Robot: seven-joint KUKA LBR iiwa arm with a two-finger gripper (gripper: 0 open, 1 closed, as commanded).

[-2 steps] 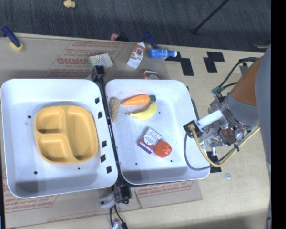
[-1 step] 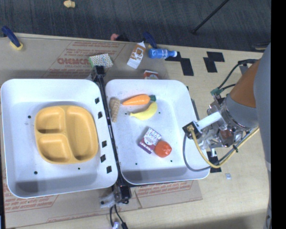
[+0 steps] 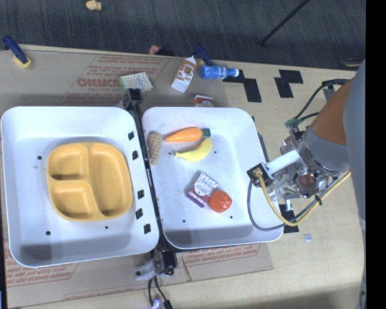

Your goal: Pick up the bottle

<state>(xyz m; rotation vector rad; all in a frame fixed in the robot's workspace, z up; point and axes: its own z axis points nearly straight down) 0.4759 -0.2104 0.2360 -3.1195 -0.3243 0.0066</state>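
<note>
One bottle (image 3: 217,73) is seen, a small blue one with a pale cap, lying on its side on the counter (image 3: 321,262) beyond the far rim of the right bin (image 3: 260,230), outside both bins. Its cap end points toward the right of the view, and a small carton (image 3: 184,74) lies just beside its other end.

It is judged to be light and fairly stiff, probably thin plastic, with a smooth rounded wall that may slip or roll away if it is pressed off-centre. A hold is best taken across the middle of the body, with the jaws set square to its long axis, rather than at the narrow cap.

Inside the right bin, well apart from the bottle, a toy carrot (image 3: 188,134) and a banana (image 3: 196,151) lie touching, and a small packet (image 3: 202,189) rests against a red round thing (image 3: 220,201). A yellow divided plate (image 3: 89,180) sits in the left bin (image 3: 13,237).

At the right bin's right edge the gripper (image 3: 294,184) is found among looped cables, far from the bottle. Whether the jaws are released or clenched cannot be told. A long reach across to the far side is judged necessary.
</note>
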